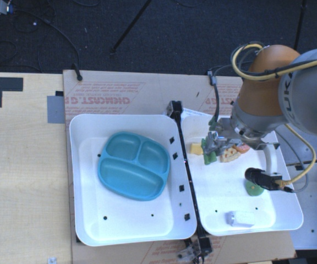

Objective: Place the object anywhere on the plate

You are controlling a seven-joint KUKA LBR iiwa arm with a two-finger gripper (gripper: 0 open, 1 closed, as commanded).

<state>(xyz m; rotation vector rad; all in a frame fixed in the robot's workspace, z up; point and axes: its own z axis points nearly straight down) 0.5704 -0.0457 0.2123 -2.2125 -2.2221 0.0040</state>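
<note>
With the claw (216,142) low among small food toys (211,152) in the right bin (290,213), its grip impossible to tell, it may nudge several or lift none, leaving the blue plate (134,165) at centre-left bare.

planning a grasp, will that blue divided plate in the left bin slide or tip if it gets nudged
The blue plate looks like smooth moulded plastic lying flat on the left bin floor, so a nudge would probably slide it, not tip it. It seems rigid, light and unlikely to flex. Its low raised rim may hinder a pinch grasp from above.
</note>
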